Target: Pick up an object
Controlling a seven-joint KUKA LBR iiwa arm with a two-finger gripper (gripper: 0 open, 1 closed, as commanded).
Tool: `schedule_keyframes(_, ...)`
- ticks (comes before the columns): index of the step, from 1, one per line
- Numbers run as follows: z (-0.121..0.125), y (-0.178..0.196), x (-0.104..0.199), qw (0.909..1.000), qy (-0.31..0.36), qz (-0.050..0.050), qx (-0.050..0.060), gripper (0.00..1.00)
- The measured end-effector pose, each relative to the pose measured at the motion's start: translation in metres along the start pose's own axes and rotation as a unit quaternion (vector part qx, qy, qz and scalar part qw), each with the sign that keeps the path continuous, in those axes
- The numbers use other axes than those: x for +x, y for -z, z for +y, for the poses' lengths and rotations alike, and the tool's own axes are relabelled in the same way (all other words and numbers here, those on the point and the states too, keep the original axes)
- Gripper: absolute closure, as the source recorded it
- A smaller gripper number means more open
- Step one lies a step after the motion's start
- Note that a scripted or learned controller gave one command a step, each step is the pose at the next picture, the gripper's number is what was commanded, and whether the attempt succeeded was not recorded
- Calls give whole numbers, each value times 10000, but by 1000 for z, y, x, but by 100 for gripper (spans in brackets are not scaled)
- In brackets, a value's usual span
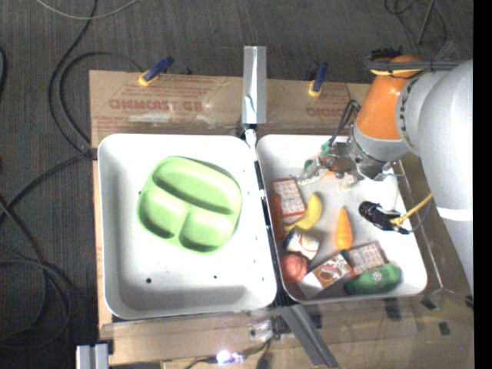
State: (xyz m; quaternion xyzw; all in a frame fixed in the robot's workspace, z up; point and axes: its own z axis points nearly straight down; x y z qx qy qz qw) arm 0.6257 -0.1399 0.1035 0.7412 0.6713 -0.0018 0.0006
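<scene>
My gripper (328, 164) hangs over the far part of the right bin (412, 277), just beyond the yellow banana (310, 211), and I see nothing held in it. Beside the banana lies a small printed box (288, 197), and to its right an orange carrot (343, 229). Nearer the front are a small can (300, 243), a red apple (292, 267), two more printed boxes (332, 270) (367, 257) and a green cucumber (373, 278). A large green lumpy cushion-like object (190, 203) lies in the left bin (127, 283).
The grey arm with its orange band (382, 112) reaches in over the right bin's far right corner. A metal post (254, 87) stands behind the divide between the bins. Two clamps (156, 70) (317, 78) grip the cardboard backing.
</scene>
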Motion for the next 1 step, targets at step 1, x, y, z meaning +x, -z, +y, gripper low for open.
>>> schedule_keyframes(1, -16, -15, -9, 10000, -48, 9, -42, 0)
